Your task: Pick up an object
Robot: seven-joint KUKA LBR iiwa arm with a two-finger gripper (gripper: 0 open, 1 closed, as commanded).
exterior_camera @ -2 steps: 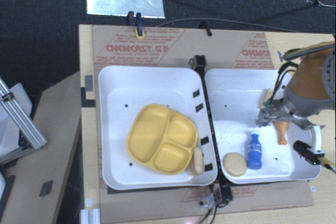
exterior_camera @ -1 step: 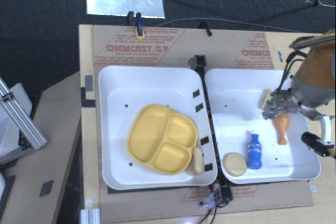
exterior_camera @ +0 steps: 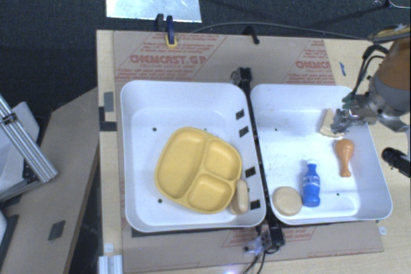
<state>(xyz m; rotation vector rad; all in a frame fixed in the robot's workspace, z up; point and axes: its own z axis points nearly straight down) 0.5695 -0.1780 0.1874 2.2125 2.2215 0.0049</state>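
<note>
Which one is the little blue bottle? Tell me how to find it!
Look in the right white bin, near its front edge. The blue bottle stands beside a round tan bun, with a toy drumstick farther right. It's the one blue thing there.

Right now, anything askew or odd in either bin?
Mostly tidy. The yellow tray sits rotated in the left bin, and a beige piece rests against its lower right edge. In the right bin, the blue bottle lies flat.
</note>
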